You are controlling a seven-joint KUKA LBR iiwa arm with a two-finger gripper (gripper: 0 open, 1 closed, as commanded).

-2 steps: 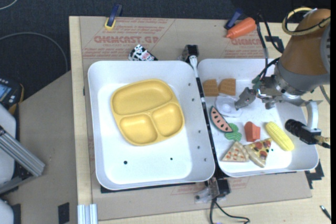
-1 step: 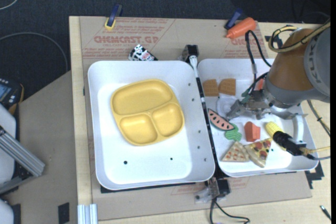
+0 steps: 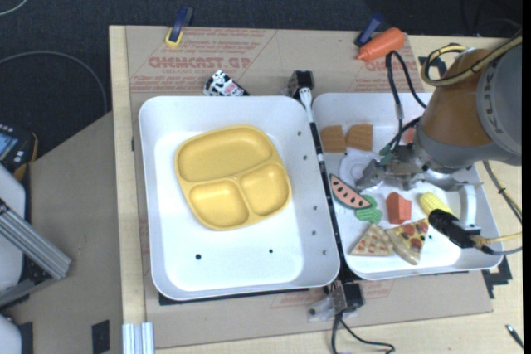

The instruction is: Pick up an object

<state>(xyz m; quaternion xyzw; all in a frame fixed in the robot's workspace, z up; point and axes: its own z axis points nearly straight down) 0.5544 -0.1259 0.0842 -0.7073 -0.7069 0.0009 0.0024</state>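
I see the gripper (image 3: 383, 170) low in the right bin (image 3: 481, 257); can't tell its state. Watermelon slice (image 3: 348, 194), red with dark seeds and a green rind, lies just left-below it, not touching.

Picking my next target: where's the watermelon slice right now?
The watermelon slice lies in the right bin near its left wall, just above the green piece and the pizza slice.

Two white bins (image 3: 158, 203), one yellow divided plate (image 3: 232, 176), two pizza slices (image 3: 373, 242), one watermelon slice (image 3: 348, 193).
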